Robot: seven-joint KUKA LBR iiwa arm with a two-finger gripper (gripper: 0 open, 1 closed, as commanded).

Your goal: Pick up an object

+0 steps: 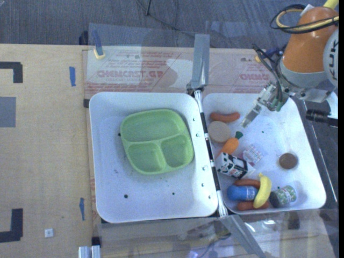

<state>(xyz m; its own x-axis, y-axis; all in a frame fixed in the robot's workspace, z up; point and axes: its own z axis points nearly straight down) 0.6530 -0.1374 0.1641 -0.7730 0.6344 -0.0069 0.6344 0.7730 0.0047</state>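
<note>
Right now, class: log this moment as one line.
gripper: above right bin, near sausage | holding: nothing visible | green tray: left bin | pick: not yet done

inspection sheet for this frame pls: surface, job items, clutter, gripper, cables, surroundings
Surface: two white bins side by side, left bin and right bin, on a wooden bench.
Job's things: in the right bin, sausage, tan disc, carrot, black-and-white carton, banana, blue item, brown disc, green can.
Clutter: green divided plate in the left bin.
Grippers: gripper above the right bin's upper part, holding nothing seen.
Cables: yellow-and-black loop on the arm; dark cable on the floor.
Surroundings: blue tape marks, clear panels.
</note>
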